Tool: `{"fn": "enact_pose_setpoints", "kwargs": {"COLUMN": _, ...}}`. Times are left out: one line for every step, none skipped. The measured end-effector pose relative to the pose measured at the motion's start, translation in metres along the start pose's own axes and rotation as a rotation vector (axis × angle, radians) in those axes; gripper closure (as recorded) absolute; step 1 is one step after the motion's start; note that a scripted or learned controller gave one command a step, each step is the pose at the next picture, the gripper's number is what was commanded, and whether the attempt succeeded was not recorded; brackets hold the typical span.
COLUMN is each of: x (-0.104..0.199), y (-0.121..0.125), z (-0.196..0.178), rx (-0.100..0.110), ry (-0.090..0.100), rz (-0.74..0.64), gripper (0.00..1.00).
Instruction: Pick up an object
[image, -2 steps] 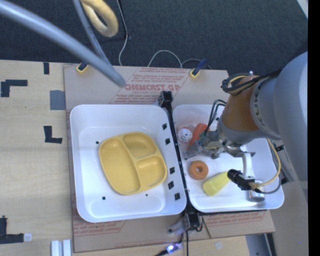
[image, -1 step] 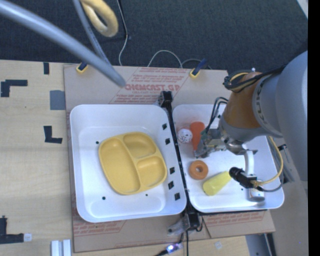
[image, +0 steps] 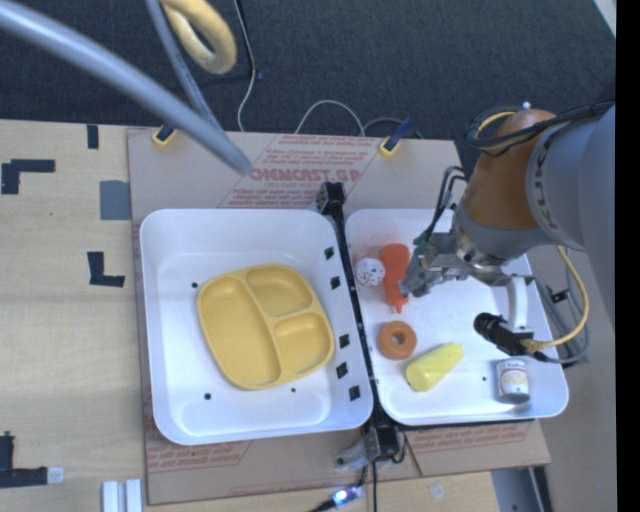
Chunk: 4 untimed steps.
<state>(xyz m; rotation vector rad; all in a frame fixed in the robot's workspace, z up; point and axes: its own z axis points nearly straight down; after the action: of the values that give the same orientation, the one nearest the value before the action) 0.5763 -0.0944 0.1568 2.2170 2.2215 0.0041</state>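
Note:
The right bin (image: 470, 405) holds several objects. An orange-red elongated piece (image: 394, 268) lies near the bin's left wall, beside a small white ball with dots (image: 369, 271). In front of them sit an orange ring like a doughnut (image: 398, 340) and a yellow lemon-shaped piece (image: 434, 366). A small can with a pale label (image: 513, 380) stands at the front right. My gripper (image: 413, 283) is low in the bin, right against the right side of the orange-red piece. Nothing is visibly lifted.
The left bin (image: 170, 300) holds a yellow divided plate (image: 265, 325). A black divider (image: 345, 290) runs between the bins. The arm's grey body with its orange band (image: 510, 190) hangs over the right bin's back right part.

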Motion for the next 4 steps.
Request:
{"fn": "enact_pose_setpoints", "kwargs": {"x": 0.001, "y": 0.009, "z": -0.046, "rx": 0.001, "ry": 0.000, "rz": 0.000, "gripper": 1.00}}
{"fn": "enact_pose_setpoints", "kwargs": {"x": 0.001, "y": 0.010, "z": -0.088, "rx": 0.000, "ry": 0.000, "rz": 0.001, "gripper": 1.00}}
{"fn": "enact_pose_setpoints", "kwargs": {"x": 0.051, "y": 0.009, "z": -0.075, "rx": 0.006, "ry": 0.001, "rz": -0.003, "gripper": 1.00}}
{"fn": "enact_pose_setpoints", "kwargs": {"x": 0.099, "y": 0.002, "z": -0.070, "rx": 0.006, "ry": 0.001, "rz": -0.004, "gripper": 1.00}}
